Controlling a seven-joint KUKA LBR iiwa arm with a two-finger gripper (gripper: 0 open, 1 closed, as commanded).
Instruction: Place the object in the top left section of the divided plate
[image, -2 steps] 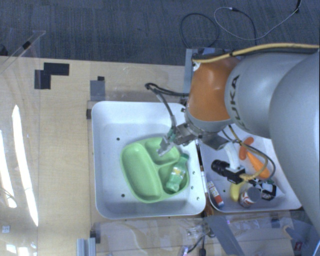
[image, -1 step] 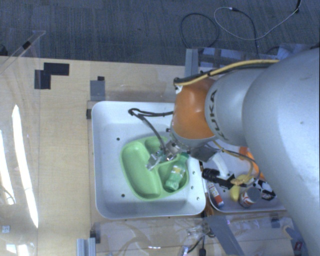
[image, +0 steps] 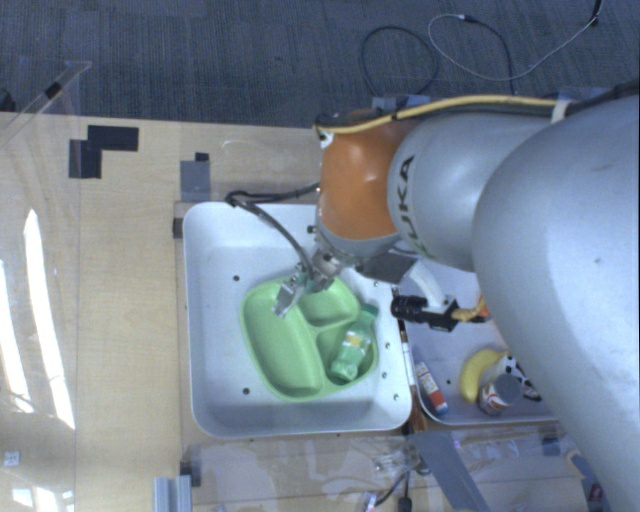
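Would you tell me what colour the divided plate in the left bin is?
The divided plate is light green, seen clearly in the camera view.

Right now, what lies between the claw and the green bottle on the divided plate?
In the camera view, just the raised ridge of the green divided plate separates the claw from the green bottle; no other object sits there.

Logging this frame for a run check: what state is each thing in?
Green divided plastic plate: flat in the left white bin.
Small green bottle: lying in the plate's lower right section.
Pincer: over the plate's upper edge.
Yellow banana: lying in the right bin.
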